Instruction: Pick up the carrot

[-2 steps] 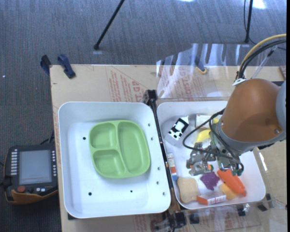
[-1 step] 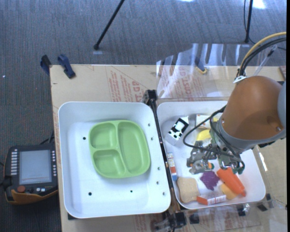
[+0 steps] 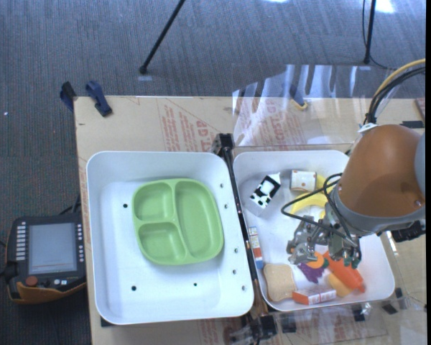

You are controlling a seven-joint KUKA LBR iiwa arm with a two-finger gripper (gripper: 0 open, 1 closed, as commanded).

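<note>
Hovering low in the right bin (image 3: 388, 275), the jaws (image 3: 322, 249) sit just above and left of the carrot (image 3: 346, 274). Carrot lies orange and slanted near the bin's lower right corner, a purple toy (image 3: 314, 268) touching its left end. Whether the jaws are spread or closed: cannot tell, the metal is too cluttered. Nothing visibly between them. Judgement: approach done, grasp and lift not yet. Sponge-like tan block (image 3: 277, 282) and yellow piece (image 3: 343, 288) crowd nearby; risk of catching the wrong item. Green tray (image 3: 178, 220) sits in left bin (image 3: 104, 192).
</note>
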